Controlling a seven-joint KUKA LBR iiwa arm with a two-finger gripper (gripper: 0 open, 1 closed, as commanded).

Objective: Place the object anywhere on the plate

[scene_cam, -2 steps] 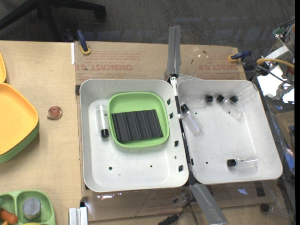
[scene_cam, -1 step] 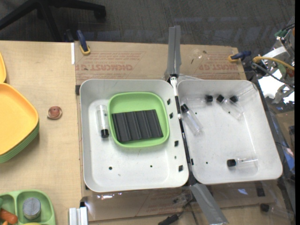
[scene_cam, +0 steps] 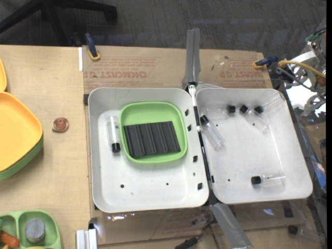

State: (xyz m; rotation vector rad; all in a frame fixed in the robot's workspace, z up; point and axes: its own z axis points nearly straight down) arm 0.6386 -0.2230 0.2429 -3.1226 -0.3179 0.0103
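With the black ribbed block (scene_cam: 153, 138) lying flat on the green plate (scene_cam: 151, 109) in the left bin (scene_cam: 145, 191), I judged the placing done; my claw (scene_cam: 316, 61), amid cables, was unreadable, clenched or released, and needed only to keep clear.

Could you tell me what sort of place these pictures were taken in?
Probably a robotics lab bench: two white bins clamped onto cardboard, clear vials and a green plate as test objects, and an office chair on carpet.
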